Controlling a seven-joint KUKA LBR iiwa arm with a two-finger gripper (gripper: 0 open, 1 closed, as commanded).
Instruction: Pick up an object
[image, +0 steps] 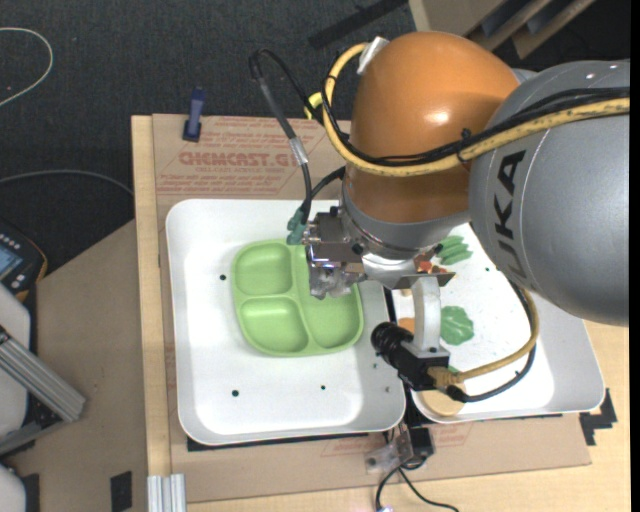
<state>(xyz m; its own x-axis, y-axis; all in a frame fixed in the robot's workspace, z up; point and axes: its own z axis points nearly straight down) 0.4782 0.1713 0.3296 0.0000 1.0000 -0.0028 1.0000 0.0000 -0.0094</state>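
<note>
A green divided tray (290, 300) lies in the left bin (200, 330), toward its right edge; the gripper (325, 285) hangs over the tray's right rim, finger state impossible to tell.

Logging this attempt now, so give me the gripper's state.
Gripper: cannot be told; it sits low over the green divided plate in the left bin, with nothing seen held.

Green divided plate (283, 305): 3 compartments, light green plastic, rounded corners. Lies flat, right side up, approx. center of left bin (200, 390). Upper-right portion hidden by arm. Green flat items (456, 324) lie in right bin, partly hidden.
</note>
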